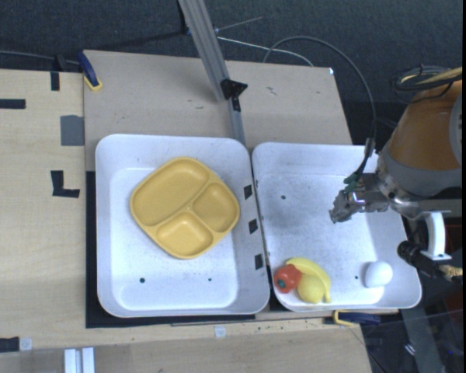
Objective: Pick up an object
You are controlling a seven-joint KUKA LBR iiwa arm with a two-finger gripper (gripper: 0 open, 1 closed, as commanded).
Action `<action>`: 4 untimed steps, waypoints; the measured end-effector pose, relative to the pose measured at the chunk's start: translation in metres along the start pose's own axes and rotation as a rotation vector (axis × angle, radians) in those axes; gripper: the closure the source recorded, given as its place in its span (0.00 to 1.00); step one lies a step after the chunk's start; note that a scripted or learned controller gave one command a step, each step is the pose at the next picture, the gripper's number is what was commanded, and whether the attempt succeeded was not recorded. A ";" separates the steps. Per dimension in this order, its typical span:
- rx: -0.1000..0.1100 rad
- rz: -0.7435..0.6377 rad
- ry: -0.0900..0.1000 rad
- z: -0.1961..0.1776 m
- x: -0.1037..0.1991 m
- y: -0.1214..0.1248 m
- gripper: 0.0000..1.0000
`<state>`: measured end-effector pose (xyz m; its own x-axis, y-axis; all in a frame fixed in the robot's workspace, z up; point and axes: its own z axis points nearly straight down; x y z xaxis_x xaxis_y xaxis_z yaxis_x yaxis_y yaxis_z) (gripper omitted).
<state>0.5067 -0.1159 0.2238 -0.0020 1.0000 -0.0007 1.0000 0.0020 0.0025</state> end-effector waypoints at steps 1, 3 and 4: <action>0.003 -0.006 0.002 -0.009 0.055 0.020 1.00; 0.003 -0.006 0.003 -0.007 0.166 0.040 1.00; 0.003 -0.005 0.002 -0.015 0.215 0.053 1.00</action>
